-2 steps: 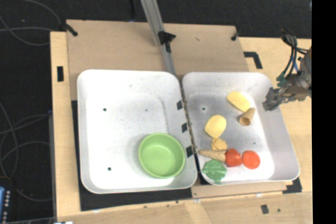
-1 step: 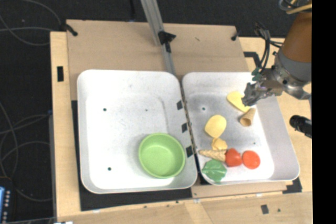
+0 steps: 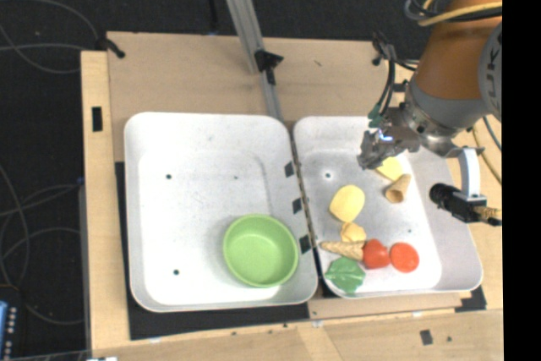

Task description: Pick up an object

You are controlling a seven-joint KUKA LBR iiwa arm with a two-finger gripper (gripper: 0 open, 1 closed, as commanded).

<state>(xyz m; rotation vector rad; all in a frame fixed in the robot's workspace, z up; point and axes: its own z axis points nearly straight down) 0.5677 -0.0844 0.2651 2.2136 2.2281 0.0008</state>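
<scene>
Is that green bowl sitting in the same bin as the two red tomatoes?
No, the green bowl sits in the left bin, while the red tomatoes lie in the right bin.

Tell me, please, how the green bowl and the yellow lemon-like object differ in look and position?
The green bowl is clearly larger than the yellow lemon-like object. The bowl is an open, hollow dish in light green; the lemon-like object is a solid rounded lump in pale yellow. The bowl sits alone in the left bin, while the lemon-like object lies in the right bin among other small items. Both rest on a bin floor, apart from the end effector.
</scene>
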